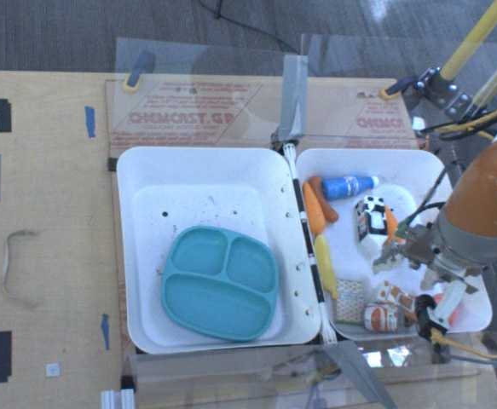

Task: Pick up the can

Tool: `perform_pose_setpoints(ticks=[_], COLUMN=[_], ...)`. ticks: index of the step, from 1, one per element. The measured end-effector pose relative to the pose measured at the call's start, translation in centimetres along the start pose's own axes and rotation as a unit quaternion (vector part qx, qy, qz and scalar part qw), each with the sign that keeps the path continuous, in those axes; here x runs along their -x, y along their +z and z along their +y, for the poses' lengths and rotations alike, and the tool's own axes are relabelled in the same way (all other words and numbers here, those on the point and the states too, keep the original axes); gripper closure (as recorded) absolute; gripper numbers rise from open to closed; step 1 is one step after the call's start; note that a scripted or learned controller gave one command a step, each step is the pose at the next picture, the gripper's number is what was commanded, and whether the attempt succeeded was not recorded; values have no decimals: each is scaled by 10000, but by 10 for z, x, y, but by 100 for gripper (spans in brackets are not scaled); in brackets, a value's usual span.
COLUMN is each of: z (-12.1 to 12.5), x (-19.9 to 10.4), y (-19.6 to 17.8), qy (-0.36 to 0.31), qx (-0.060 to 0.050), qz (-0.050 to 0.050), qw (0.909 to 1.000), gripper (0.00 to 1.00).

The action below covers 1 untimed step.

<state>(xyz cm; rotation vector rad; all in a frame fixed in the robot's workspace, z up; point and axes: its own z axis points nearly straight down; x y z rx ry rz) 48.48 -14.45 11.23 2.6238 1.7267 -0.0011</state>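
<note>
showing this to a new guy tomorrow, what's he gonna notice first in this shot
Most likely the big teal divided plate, lying alone in the left bin. Next the clutter in the right bin: a blue bottle at the far end, an orange carrot and yellow banana along the left wall, and the can on its side near the front. The grey arm with its orange band hangs over that bin's right side.

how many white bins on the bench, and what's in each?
2. Left bin holds a teal divided plate. Right bin holds the can near its front edge, a blue bottle, a carrot and other items, some possibly hidden under the arm.
</note>
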Motion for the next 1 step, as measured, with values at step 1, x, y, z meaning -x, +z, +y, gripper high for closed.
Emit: perform_pose_setpoints(ticks=[1], z=[0], x=[2], y=[-9], qy=[26], qx=[5], qz=[-2], qw=[10000], gripper=[100])
